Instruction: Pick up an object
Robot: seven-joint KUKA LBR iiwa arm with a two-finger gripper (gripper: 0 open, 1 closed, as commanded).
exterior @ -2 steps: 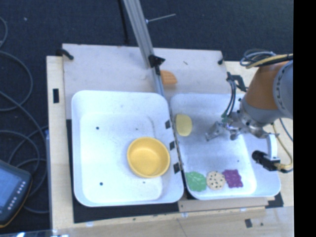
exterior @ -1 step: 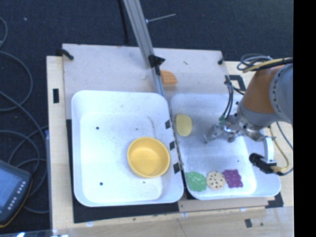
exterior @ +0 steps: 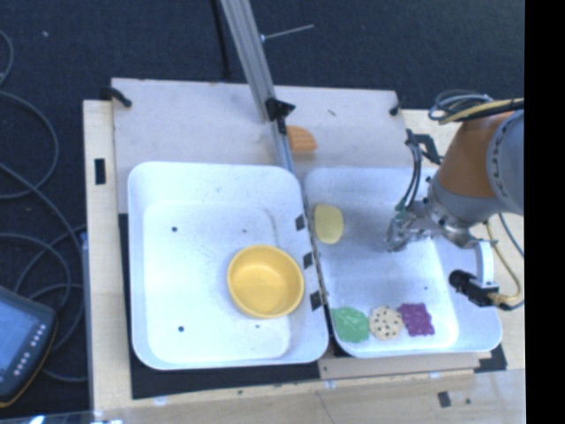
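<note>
the arm's end effector (exterior: 399,234), its state i cannot tell, hangs low over the shallow white right bin (exterior: 371,184), so the approach step seems in hand, and next it must reach the pale yellow oval object (exterior: 328,223) lying at this bin's left wall.

A robotics lab; a plywood bench (exterior: 203,122) on dark carpet carries two white bins (exterior: 150,237); loose cables (exterior: 35,162) trail left; an aluminium camera mast (exterior: 250,47) rises at the far side.

Grey arm (exterior: 494,170), orange band above wrist, looped cables alongside, dark metal fingers (exterior: 399,235).
</note>
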